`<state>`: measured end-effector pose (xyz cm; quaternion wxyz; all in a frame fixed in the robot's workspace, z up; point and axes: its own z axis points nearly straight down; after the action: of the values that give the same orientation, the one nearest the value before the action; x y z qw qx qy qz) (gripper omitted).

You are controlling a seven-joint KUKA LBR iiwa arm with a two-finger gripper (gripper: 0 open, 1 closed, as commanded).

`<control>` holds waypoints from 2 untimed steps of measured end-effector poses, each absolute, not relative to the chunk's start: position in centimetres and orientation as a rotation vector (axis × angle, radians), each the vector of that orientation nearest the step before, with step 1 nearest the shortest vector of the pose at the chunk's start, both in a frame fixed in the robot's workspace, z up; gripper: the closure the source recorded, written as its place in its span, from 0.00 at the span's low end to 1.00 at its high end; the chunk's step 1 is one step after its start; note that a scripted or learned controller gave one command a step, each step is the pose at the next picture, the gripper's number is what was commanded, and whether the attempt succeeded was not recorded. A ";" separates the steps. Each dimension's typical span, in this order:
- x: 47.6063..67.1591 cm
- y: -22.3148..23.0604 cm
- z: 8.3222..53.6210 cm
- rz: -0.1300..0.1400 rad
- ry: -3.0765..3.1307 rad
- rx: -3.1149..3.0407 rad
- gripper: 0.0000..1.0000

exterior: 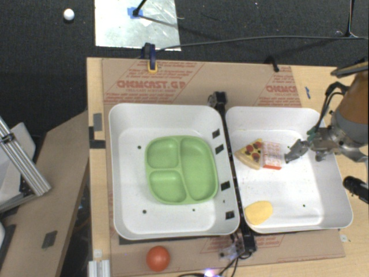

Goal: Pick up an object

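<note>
the gripper (295, 150) hovered just right of the toy pizza slice (252, 153) in the right bin (331, 212), approaching it, nothing held. its jaw state could not be told. next it probably needed to descend over the slice.

Arm (353, 117): grey body, orange band above the wrist at the right edge of the camera view. Wrist section is light grey and rounded, with a darker metallic block below it. Thin dark cables loop along the wrist's left side. Gripper (295, 153): dark grey-green, slim, tapering to small fingertips; fine detail blurred. A separate black rounded part sits low at the right edge. No legible markings or screws.
</note>
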<state>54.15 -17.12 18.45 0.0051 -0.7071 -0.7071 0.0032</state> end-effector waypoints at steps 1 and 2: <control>54.5 -17.1 19.2 -0.002 -2.226 -2.219 0.00; 55.2 -17.6 14.4 0.002 -2.222 -2.218 0.00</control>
<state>55.23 -17.57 14.43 0.0010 -0.7065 -0.7077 0.0006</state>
